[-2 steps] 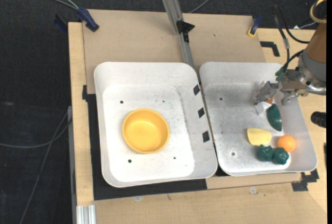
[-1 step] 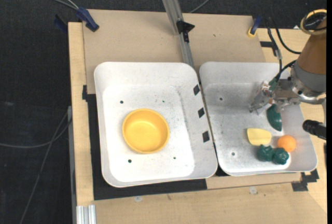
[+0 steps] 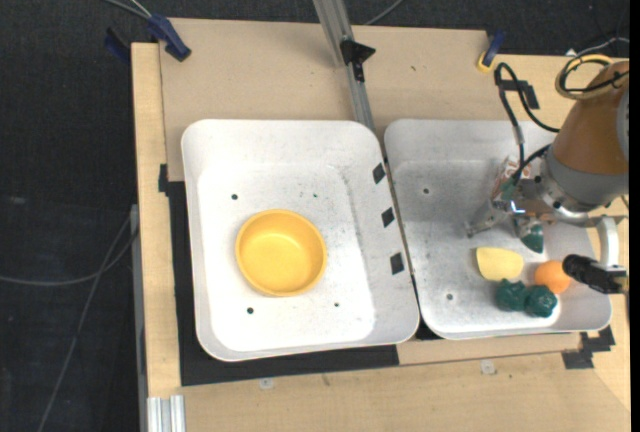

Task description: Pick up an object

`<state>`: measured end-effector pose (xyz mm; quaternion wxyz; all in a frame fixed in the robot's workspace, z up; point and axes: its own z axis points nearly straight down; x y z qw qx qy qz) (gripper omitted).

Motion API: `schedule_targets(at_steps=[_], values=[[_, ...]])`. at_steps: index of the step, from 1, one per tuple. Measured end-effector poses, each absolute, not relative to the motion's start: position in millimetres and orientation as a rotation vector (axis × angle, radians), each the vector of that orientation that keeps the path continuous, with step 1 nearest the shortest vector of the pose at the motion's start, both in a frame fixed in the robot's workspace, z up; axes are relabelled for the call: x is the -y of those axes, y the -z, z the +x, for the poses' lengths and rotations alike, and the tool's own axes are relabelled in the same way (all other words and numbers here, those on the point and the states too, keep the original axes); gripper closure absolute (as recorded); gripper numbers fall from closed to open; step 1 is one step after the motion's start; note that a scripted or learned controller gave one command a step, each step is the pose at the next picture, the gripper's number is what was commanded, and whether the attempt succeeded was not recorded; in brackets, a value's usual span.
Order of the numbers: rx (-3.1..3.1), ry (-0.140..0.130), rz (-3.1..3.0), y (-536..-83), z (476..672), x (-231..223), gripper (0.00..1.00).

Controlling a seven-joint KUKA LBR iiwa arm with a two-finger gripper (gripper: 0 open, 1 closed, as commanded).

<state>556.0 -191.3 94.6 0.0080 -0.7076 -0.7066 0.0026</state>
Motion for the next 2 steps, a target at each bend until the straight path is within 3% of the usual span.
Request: schedule_targets(at_steps=[1, 2], values=[[2.209, -0.003, -2.212, -96.4, 555.7, 190.3, 0.0], [2.211, 0.001, -2.212, -108.2, 556.8, 189.8, 1.0]])
